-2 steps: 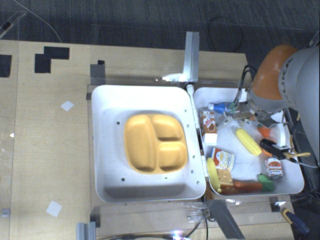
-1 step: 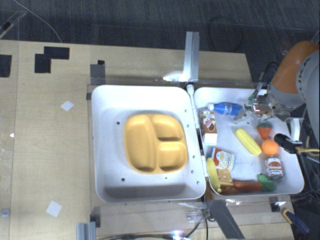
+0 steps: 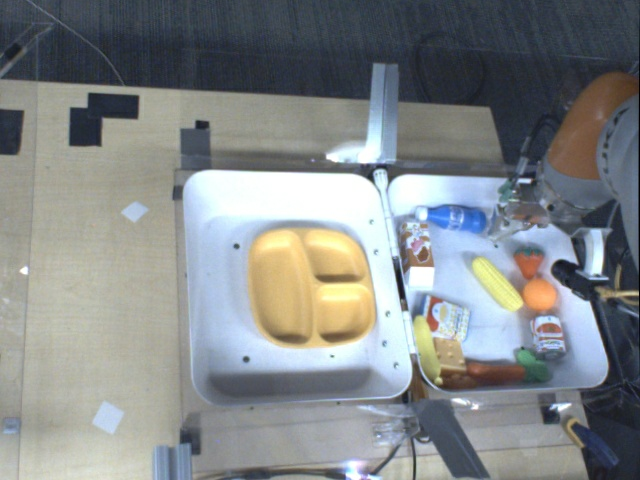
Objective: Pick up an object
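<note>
While the end effector (image 3: 520, 208) sits low over the back of the right bin (image 3: 598, 368), I worry most about crowding: the blue bottle (image 3: 452, 217) lies just to its left, and a carrot (image 3: 529, 262) and corn cob (image 3: 497, 282) sit just in front of it. I judge a descent here could land between them and close on nothing, or nudge the bottle against the bin wall. I cannot tell how far the end effector is open, and I see nothing held in it. The bottle is the nearest candidate, lying on its side along the back wall, cap pointing away from the arm. An orange (image 3: 540, 295) and a small can (image 3: 548, 334) lie further forward. The left bin (image 3: 210, 368) holds a yellow tray (image 3: 308, 285), well apart.
</note>
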Controlling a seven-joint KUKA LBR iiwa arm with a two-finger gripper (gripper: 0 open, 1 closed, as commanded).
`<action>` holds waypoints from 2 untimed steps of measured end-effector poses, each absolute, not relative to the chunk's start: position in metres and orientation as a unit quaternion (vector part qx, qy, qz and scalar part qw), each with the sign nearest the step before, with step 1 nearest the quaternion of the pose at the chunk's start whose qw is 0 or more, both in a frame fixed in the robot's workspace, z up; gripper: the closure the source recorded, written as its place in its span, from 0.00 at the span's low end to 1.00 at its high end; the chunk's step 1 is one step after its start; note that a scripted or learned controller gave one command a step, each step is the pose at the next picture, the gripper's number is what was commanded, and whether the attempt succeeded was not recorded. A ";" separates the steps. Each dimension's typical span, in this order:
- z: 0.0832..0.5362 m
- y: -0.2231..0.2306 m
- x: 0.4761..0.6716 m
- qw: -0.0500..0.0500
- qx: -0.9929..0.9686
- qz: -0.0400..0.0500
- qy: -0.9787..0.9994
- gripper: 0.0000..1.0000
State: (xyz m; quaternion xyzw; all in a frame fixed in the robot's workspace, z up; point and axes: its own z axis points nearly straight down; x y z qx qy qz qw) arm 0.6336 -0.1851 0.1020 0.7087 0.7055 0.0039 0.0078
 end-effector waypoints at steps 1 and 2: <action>0.101 -0.185 0.633 0.007 0.708 0.004 0.706 0.00; 0.115 -0.184 0.636 0.011 0.706 0.005 0.708 1.00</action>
